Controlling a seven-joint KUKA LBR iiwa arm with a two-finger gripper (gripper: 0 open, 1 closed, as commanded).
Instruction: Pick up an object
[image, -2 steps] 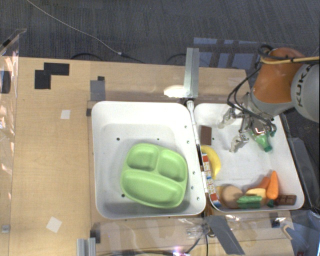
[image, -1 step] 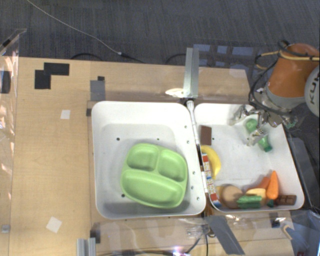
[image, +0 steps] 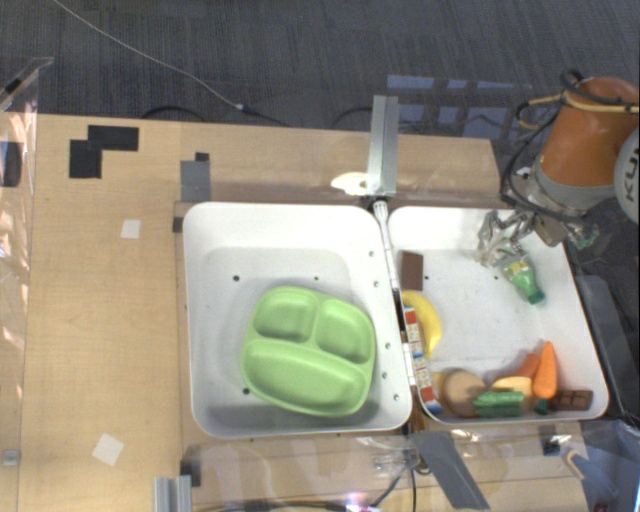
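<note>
My gripper (image: 502, 242) hangs low over the back of the right bin (image: 480, 300), below the orange band of the arm (image: 585, 140). A small green bottle with a yellow label (image: 523, 279) lies tilted just in front and to the right of the gripper, close to or touching it. Along the bin's left side are a brown block (image: 411, 267) and a banana (image: 426, 320). In the front right corner sit a carrot (image: 543, 369), a green cucumber (image: 498, 402), a brown round item (image: 460, 388) and a yellow piece (image: 513, 384).
The left bin (image: 215, 300) holds a green divided plate (image: 310, 350). A dark brown bar (image: 573, 400) lies at the right bin's front edge. A striped stick (image: 411, 345) lies along the divider between the bins. A metal post (image: 384, 140) stands behind the bins.
</note>
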